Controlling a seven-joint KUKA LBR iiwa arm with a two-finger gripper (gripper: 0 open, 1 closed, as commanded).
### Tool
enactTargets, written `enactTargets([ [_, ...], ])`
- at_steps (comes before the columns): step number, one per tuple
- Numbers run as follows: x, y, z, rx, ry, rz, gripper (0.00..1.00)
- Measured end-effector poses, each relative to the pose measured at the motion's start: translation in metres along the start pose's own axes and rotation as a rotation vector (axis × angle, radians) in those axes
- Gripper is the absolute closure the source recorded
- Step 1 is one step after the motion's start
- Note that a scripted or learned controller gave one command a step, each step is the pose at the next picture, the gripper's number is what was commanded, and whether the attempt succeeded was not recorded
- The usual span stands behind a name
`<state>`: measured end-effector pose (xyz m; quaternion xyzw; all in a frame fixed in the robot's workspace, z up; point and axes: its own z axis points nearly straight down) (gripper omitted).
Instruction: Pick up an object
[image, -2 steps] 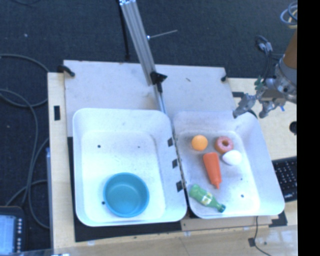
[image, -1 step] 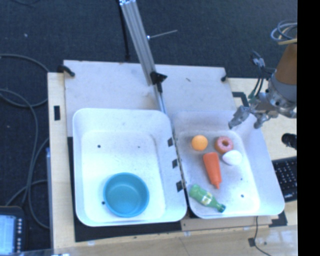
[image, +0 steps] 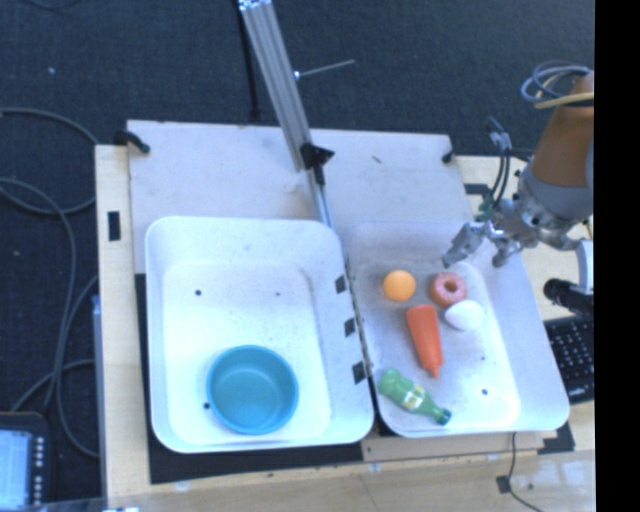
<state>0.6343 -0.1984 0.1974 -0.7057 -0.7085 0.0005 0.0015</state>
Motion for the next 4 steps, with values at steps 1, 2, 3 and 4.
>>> enactTargets([
  [1, -0.006, 0.002, 0.062, 0.002, -0.004, 0.003, 0.0],
  [2, -0.007, 0.006, 0.043, -0.011, -0.006, 0.002, 1.0],
  [3, -0.013, 0.016, -0.019, -0.013, -0.003, -0.003, 1.0],
  [4, -0.023, 0.018, -0.081, -0.015, -0.004, -0.002, 1.0],
])
